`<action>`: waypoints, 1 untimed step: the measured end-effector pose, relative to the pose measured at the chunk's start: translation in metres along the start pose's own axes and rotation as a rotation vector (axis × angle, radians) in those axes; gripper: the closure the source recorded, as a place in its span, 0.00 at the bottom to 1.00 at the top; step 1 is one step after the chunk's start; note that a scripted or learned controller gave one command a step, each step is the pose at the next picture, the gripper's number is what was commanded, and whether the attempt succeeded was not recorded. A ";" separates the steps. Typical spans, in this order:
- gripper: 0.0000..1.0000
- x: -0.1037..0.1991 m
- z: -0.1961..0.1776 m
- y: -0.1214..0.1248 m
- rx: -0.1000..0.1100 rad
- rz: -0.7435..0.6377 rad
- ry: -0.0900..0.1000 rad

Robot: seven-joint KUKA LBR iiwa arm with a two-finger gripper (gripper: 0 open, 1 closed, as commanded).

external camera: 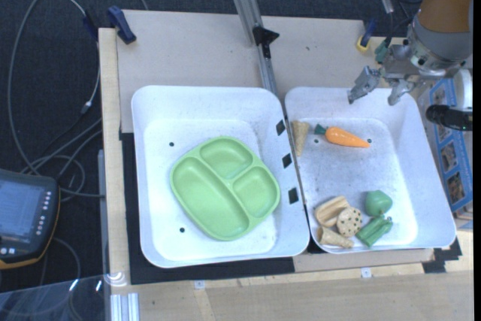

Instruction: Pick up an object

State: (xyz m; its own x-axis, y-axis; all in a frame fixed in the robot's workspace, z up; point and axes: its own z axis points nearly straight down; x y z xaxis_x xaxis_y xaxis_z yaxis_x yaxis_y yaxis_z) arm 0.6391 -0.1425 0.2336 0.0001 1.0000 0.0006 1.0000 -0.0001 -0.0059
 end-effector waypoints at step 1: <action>0.00 0.000 0.044 0.006 0.001 0.000 0.000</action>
State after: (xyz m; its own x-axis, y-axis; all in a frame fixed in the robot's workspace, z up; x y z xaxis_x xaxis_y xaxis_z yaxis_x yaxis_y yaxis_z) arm 0.6444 -0.1421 0.1893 -0.0004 1.0000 0.0010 1.0000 0.0004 -0.0064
